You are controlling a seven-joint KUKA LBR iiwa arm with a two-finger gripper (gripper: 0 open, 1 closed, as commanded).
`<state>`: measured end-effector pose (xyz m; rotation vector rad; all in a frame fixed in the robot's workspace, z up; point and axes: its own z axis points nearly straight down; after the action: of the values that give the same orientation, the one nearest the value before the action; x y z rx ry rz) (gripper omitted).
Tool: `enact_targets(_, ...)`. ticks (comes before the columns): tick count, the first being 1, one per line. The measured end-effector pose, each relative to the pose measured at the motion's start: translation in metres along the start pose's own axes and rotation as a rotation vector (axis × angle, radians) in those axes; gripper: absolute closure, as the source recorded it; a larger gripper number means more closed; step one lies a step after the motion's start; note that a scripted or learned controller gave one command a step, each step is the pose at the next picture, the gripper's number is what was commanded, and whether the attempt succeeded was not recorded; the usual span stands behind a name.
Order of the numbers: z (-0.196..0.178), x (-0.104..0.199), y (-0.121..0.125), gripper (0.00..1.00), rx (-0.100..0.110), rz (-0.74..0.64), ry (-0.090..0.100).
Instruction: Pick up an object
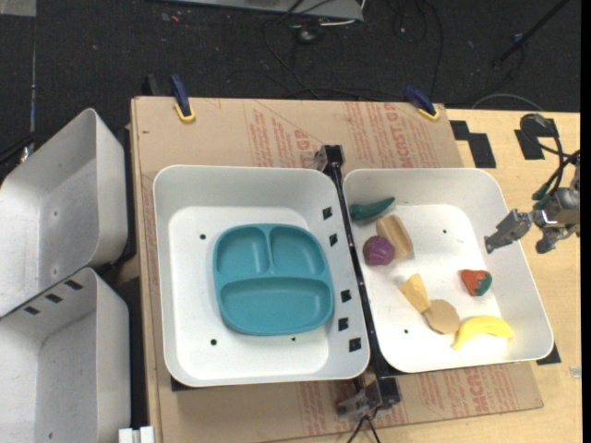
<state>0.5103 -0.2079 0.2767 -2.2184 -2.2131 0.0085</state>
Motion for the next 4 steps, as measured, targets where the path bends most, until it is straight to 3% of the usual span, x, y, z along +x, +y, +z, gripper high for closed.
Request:
enact_targets(1,-0.005,0.001,0.002,0.0,-0.009,-0.003,-0.002)
enact_targets(4,0.138,-0.001,-0.011,0.0,-0.005,0.0,0.0)
